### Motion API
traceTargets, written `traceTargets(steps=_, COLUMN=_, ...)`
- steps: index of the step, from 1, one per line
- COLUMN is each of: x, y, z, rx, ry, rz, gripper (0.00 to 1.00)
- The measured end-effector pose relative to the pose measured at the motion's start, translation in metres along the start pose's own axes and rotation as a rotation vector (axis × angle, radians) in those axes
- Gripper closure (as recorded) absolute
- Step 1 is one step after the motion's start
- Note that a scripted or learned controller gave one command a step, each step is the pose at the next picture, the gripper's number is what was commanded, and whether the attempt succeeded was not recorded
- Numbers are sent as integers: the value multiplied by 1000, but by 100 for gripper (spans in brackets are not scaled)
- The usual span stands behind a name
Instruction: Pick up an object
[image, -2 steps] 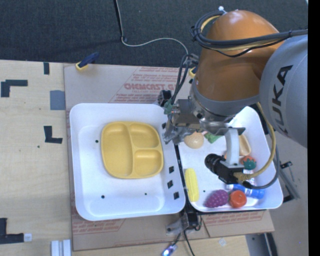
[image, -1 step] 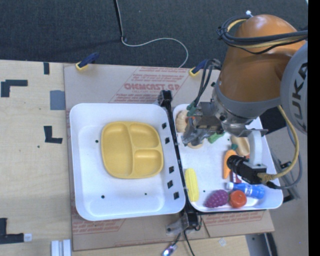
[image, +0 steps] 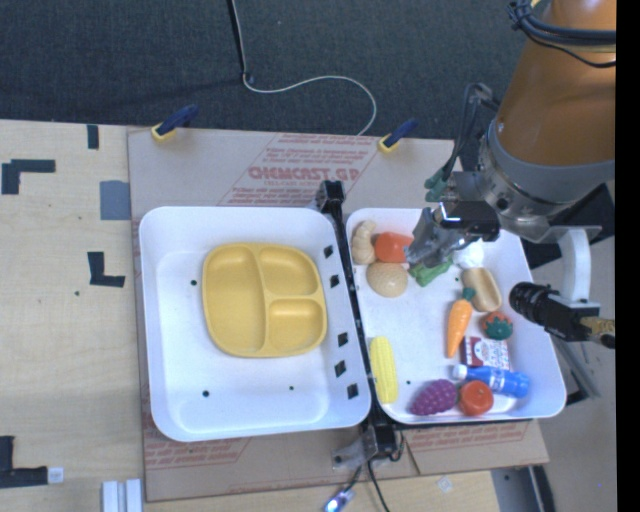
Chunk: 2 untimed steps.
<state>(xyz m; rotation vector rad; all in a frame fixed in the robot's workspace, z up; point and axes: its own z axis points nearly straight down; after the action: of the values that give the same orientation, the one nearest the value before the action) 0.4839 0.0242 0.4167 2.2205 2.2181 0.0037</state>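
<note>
1. The gripper (image: 436, 245) hung low over the back of the right bin (image: 420, 325), placed for a grab among the crowded toy food.
2. Whether it was spread or pinching anything could not be told; a green piece (image: 430, 271) sat just under it.
3. Nearest lay the tomato (image: 392, 246) and potato (image: 388, 279), likely targets.
4. The yellow divided plate (image: 265, 299) occupied the left bin (image: 170, 330), apart.

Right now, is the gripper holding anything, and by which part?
Cannot be told. The gripper is down among the toy food in the right bin, beside the tomato, but its tips are hidden.
</note>
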Motion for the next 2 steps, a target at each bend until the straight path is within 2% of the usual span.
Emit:
traceTargets(steps=1, x=63, y=-3, z=136, rx=18, ry=-1, rz=-7, gripper=100)
traceTargets(steps=2, x=99, y=0, z=14, rx=-7, ry=4, rz=-8, gripper=100)
